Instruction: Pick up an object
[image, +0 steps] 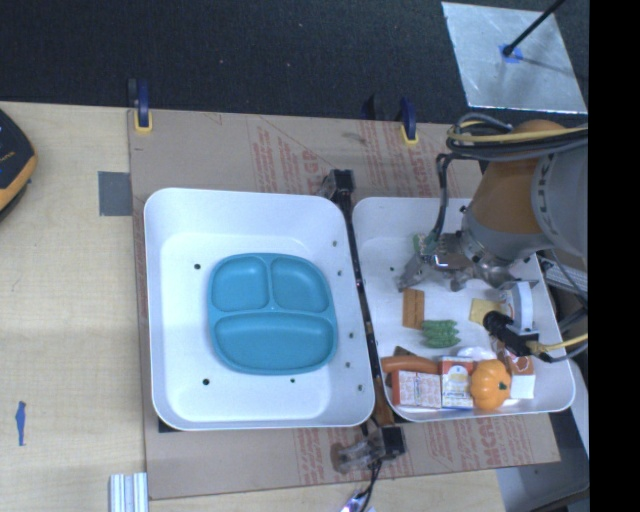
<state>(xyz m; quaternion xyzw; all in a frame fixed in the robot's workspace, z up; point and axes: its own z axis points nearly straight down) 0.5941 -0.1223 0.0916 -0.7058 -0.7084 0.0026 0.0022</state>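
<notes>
My gripper (435, 280) hangs over the upper middle of the right bin (372, 260), open, with nothing between its fingers. Just below its left finger lies a small brown block (413, 307). A green knobbly piece (438, 332) rests a little lower, and a pale yellow piece (486, 309) sits to the right, below the wrist. Along the bin's front edge are an orange fruit (489, 386), a red-and-white carton (428, 386) and a brown stick (408, 360). The arm hides the bin's upper right part.
The left bin (165, 300) holds a blue divided plate (272, 311) in its middle. A divider with clamps runs between the two bins. A yellow-and-black object (12, 160) lies on the bench at the far left.
</notes>
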